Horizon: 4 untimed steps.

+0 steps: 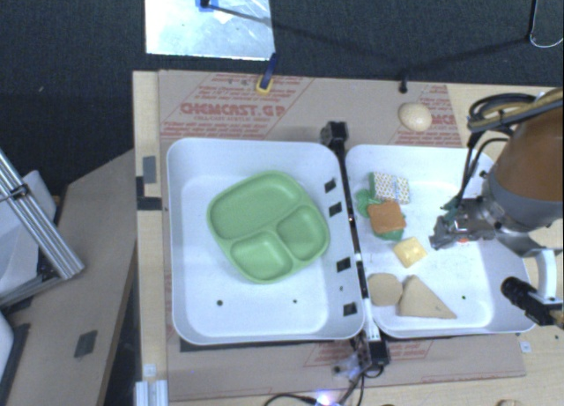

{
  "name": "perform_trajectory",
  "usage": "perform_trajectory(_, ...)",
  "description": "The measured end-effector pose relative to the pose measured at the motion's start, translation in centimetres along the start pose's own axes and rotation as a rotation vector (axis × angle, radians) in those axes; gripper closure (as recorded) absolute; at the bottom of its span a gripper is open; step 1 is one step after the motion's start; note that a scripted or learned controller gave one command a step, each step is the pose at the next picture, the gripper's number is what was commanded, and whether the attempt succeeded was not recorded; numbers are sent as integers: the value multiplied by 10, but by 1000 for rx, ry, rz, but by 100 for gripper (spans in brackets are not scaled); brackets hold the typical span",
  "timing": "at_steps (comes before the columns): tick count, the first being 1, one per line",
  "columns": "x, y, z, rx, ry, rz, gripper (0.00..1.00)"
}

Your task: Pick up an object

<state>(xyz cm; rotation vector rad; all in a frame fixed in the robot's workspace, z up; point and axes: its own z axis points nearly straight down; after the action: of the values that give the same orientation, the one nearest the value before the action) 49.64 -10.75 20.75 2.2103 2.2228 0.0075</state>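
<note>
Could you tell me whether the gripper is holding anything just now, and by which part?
Nothing is held: the gripper hangs over the right bin, beside the yellow cube.

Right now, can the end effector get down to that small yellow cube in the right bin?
Probably yes. The end effector hangs just right of the yellow cube, with bare bin floor between them. The orange block sits close above the cube but apart from it.

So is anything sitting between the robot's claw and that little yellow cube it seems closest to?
Nothing visible does. The gripper hovers over the right bin, and the yellow cube lies just to its left with bare white floor between them. The orange block sits further left, above the cube and off that line.
</note>
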Motion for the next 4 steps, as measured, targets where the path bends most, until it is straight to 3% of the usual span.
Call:
perform_trajectory(1, 0, 1, -17, 5, 1, 1, 100)
perform_trajectory(4, 150, 28, -25, 6, 3, -4, 100)
